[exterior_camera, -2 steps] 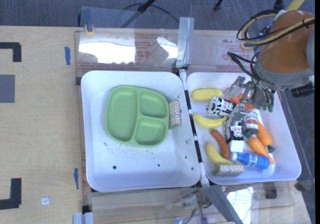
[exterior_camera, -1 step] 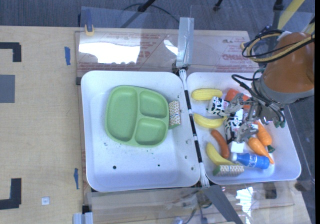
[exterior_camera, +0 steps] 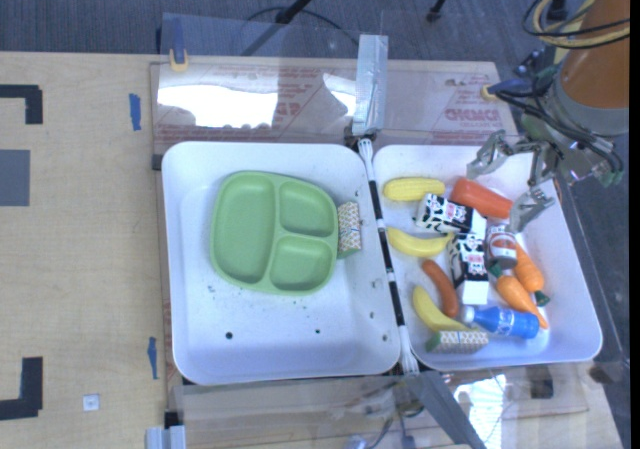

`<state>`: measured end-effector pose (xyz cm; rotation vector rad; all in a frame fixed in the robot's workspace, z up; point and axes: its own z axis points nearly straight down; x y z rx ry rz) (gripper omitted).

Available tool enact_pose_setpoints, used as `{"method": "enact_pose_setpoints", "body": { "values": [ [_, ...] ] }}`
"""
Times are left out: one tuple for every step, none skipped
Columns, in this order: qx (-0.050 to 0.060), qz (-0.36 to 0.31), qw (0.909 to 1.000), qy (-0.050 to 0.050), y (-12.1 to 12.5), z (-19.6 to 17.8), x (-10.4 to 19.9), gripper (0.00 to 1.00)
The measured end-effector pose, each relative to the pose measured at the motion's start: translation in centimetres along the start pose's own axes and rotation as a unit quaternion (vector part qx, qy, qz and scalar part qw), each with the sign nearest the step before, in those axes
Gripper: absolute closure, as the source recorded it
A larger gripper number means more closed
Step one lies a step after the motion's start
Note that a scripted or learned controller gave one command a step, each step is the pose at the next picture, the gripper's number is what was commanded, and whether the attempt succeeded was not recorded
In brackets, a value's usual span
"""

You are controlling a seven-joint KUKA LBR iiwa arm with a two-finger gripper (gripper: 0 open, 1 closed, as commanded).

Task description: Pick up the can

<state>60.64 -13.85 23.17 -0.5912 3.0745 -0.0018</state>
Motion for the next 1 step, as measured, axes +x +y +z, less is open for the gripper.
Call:
{"method": "enact_pose_setpoints", "body": {
  "values": [
    [-0.002, -0.113, 0.9936, 0.004, 0.96, 8.53, 8.94, 0.0]
  ]
}}
